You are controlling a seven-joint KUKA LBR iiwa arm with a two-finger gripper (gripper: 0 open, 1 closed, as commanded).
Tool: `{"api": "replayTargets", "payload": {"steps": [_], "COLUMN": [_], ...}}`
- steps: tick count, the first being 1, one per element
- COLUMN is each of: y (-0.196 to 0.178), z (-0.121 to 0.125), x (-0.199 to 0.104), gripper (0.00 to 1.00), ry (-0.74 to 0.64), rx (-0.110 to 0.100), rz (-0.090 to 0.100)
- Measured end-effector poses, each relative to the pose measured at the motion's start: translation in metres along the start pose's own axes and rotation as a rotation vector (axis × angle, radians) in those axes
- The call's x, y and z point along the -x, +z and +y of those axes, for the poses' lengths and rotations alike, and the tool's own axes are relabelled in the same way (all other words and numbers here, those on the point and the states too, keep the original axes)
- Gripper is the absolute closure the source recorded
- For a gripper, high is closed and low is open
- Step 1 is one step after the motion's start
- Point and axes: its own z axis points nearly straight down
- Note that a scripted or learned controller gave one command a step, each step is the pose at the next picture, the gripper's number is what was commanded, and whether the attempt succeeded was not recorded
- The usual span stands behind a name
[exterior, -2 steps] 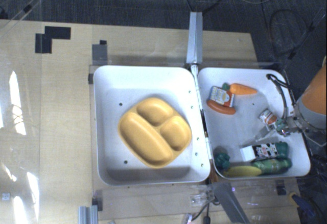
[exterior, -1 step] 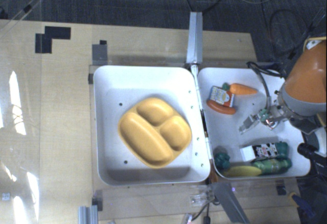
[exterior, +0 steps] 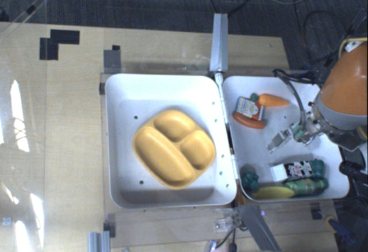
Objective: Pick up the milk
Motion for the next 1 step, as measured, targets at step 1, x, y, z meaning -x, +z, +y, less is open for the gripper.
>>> {"api": "replayTargets", "payload": {"steps": [1], "y": [0.0679], "z": [-0.0251], "x": [0.018], "gripper": [0.0], "ry": [-0.218], "rx": [-0.003], "rz": [0.002]}}
